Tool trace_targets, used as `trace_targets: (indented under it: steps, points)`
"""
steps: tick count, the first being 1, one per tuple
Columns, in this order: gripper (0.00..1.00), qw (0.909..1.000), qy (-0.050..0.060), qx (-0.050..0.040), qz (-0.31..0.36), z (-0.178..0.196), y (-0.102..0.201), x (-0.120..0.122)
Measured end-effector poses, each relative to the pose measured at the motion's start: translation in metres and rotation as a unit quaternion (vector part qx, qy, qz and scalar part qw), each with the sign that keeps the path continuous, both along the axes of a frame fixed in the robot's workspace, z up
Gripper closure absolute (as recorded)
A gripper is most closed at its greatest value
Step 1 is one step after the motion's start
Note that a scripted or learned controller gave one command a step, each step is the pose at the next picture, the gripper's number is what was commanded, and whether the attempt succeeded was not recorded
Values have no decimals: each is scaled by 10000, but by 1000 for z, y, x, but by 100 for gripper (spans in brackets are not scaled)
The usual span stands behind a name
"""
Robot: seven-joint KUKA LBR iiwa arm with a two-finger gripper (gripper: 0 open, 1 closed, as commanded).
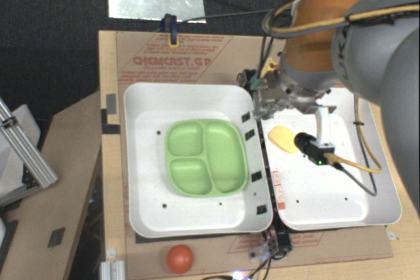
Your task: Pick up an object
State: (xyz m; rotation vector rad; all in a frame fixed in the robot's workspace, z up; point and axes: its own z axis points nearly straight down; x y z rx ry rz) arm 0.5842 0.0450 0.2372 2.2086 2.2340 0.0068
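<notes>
Gripper sits at the right bin's ten o'clock corner; you cannot tell its state. In that bin, the yellow object lies at the gripper's six o'clock. The left bin holds a green divided plate.

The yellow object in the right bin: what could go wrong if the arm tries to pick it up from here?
1. The gripper hangs near the far left corner of the right bin, beside the yellow object rather than over it; a straight descent might strike the rim there.
2. The yellow object looks flat and lies close to the bin's left wall, so a grasp may slip off it.
</notes>
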Motion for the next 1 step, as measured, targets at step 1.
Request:
trace_targets:
  steps: [1]
  points:
    - [100, 10000, 3, -3, -4, 3, 59, 1]
